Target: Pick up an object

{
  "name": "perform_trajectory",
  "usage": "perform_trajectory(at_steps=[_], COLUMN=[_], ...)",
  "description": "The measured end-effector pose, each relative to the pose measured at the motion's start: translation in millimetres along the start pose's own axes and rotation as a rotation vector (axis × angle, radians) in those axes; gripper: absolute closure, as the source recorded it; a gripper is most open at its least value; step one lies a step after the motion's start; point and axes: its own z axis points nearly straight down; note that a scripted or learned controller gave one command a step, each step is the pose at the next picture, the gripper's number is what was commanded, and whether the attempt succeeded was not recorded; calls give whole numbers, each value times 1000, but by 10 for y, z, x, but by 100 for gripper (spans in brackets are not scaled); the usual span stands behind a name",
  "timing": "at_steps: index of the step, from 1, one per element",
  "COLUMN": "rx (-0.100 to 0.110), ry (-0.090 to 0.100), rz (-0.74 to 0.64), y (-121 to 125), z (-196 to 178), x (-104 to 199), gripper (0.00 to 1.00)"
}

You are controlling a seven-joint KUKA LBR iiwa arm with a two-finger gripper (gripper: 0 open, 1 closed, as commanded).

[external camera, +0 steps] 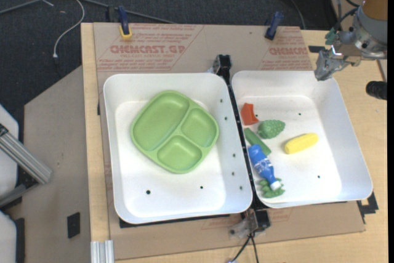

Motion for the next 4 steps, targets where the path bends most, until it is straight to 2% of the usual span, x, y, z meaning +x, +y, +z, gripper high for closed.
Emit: perform_trajectory(at_steps=[1, 3, 4], rx=[11, 13, 13], ry=[4, 6, 6], rz=[-2, -4, -6], y=[-97, -315, -326], z=[88, 285, 366], x=[441, 1522, 2140], gripper=[100, 100, 100])
